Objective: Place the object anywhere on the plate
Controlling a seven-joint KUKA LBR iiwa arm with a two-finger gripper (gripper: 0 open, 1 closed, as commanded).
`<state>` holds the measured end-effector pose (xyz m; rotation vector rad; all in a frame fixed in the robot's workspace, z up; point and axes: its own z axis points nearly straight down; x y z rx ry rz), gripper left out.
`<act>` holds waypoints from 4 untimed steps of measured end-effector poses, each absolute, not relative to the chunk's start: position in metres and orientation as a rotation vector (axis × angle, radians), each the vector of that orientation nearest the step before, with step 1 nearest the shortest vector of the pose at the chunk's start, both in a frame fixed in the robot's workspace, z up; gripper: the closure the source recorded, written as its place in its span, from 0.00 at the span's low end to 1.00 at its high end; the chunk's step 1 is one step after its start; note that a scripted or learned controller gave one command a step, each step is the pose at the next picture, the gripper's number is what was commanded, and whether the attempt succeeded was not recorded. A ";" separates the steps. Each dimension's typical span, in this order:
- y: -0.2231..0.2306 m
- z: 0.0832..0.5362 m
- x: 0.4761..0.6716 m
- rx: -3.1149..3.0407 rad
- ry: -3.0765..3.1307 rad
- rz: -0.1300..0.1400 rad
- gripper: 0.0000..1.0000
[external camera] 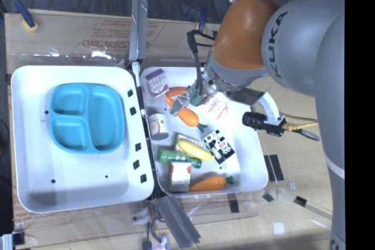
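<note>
My gripper (186, 103) sits low in the right bin (253, 168), at its upper middle, right on the toy carrot (188, 117). I think the fingertips straddle its top end, but I cannot tell whether they are closed. I'd confirm a firm pinch before lifting, then carry it left over the bin walls to the blue divided plate (88, 118). The carrot is orange, tapered, green-stemmed, lying slanted among crowded toy food.

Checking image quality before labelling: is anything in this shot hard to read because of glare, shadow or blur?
Camera view: even light, with a soft shadow inside the left bin along its near wall; glare on the clear film behind the bins; the gripper is dark and small above the carrot, so its fingers are unreadable; the blue plate is sharp.
</note>
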<state>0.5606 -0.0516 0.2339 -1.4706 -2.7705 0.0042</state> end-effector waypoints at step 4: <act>0.081 0.188 0.573 -0.963 -2.985 0.005 1.00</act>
